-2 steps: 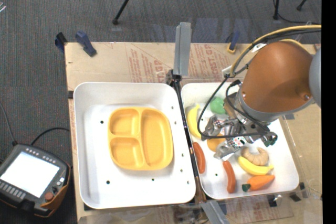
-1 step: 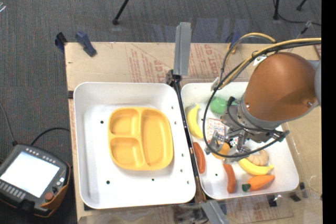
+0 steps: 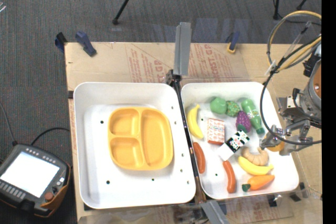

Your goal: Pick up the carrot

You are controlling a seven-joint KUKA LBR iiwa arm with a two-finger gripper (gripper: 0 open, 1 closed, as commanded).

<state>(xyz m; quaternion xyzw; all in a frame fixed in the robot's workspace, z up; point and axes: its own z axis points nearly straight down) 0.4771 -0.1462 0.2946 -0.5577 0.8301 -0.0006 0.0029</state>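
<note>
The carrot, orange with a green leafy end, lies flat in the front right corner of the right bin, just in front of a yellow banana. My gripper hangs over the bin's right rim, behind and to the right of the carrot and well apart from it. A small yellow-orange thing shows just under the gripper's left side; I cannot make out what it is or whether it is held.
The right bin also holds a croissant, a cow-print carton, two red sausages, a second banana, a red carton, grapes and green vegetables. A yellow divided plate lies in the left bin.
</note>
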